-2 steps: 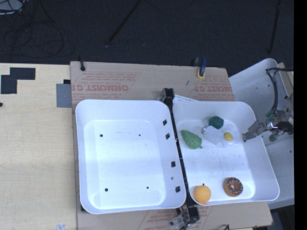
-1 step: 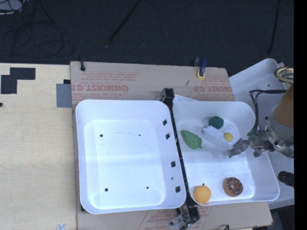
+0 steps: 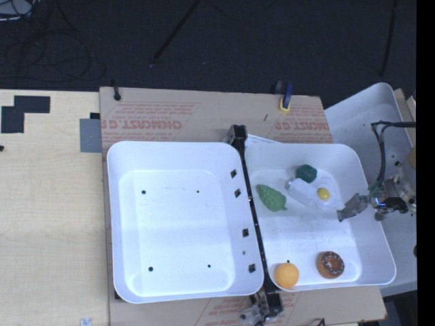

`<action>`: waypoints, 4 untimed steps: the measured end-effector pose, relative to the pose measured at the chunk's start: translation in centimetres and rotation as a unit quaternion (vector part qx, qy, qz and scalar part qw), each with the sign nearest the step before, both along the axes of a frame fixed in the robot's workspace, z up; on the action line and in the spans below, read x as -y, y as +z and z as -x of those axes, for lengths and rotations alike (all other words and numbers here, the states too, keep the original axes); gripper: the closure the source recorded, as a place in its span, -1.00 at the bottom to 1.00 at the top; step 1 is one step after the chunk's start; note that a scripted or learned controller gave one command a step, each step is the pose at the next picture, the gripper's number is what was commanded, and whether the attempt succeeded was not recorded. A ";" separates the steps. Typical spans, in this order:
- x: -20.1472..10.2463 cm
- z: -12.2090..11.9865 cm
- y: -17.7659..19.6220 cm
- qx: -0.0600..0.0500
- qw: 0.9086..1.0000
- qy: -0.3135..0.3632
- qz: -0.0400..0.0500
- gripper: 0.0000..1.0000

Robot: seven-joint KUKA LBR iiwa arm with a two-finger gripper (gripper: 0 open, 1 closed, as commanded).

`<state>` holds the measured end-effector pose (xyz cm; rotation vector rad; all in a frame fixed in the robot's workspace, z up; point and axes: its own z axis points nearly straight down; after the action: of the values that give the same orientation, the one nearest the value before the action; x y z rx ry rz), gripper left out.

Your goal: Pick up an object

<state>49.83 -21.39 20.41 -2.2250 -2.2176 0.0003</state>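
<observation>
The right bin (image 3: 367, 263) holds every loose object: a green leafy piece (image 3: 271, 198) near its left wall, a dark green cap-shaped item (image 3: 306, 174) towards the back, a clear plastic piece (image 3: 307, 192) carrying a small yellow ball (image 3: 323, 194) just beside it, an orange ball (image 3: 286, 275) in the front left corner, and a brown ring-shaped doughnut (image 3: 330, 265) near it along the front. The gripper (image 3: 355, 206) stands over the bin's right rim, apart from all these objects; whether its fingers are spread or pressed together cannot be told. The left bin (image 3: 119, 216) adjoins it on the cardboard-covered bench (image 3: 204, 117).
</observation>
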 end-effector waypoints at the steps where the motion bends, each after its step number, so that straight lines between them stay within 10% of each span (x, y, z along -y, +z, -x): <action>1: -0.2 0.7 -12.1 -0.001 1.000 0.001 0.000 -1.00; 2: 0.1 2.1 -0.2 0.004 1.000 0.002 0.002 -1.00; 3: -2.5 2.3 -12.2 -0.001 1.000 0.001 0.000 -1.00; 4: -2.3 2.2 -10.6 -0.001 1.000 -0.001 -0.001 1.00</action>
<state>47.58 -19.13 9.81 -2.2250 -2.2151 0.0001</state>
